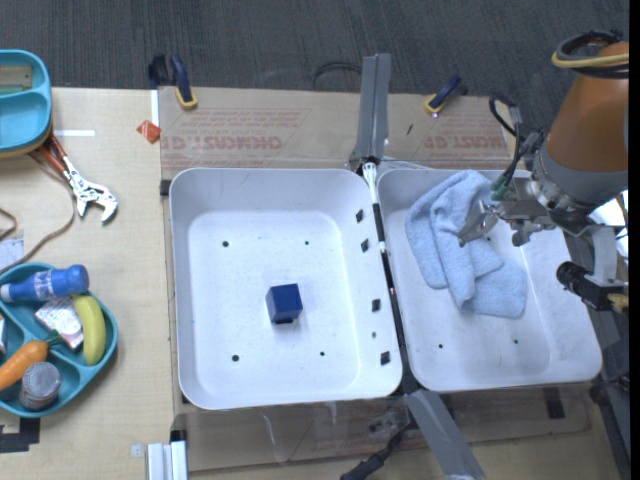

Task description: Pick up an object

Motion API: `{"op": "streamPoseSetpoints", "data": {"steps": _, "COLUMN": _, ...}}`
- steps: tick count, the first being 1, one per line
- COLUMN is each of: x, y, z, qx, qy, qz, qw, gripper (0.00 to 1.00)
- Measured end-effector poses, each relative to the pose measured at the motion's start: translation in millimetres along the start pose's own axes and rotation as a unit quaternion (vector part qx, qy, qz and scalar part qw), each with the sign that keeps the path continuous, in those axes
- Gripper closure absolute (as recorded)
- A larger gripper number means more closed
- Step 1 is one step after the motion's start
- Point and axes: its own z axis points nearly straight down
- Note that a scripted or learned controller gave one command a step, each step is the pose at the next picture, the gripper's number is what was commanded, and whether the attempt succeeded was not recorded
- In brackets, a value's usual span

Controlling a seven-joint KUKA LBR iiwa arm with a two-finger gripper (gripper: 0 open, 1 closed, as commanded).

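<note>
A small dark blue cube (285,303) sits alone on the floor of the left bin (200,268), near its middle. A crumpled light blue cloth (460,248) lies in the right bin (560,358), toward its back and left. My gripper (498,230) hangs over the cloth's upper right edge, at the end of the grey arm with the orange band (590,108). Its two dark fingers (477,227) stand apart, so it is open, and I see nothing lifted between them. Whether the tips touch the cloth I cannot tell.
A metal divider (372,118) runs between the bins at the back. On the bench to the left lie a wrench (88,196), a teal tray (100,353) with a banana, a bottle and other items, and a teal container (22,103). Clamps sit at the back edge.
</note>
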Motion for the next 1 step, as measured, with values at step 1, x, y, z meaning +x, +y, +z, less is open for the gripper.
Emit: {"op": "streamPoseSetpoints", "data": {"steps": 1, "x": -32.1, "y": 62.0, "z": 37.8, "qx": -0.001, "qy": -0.001, "qz": -0.031, "qw": 0.9995, "gripper": 0.00}}
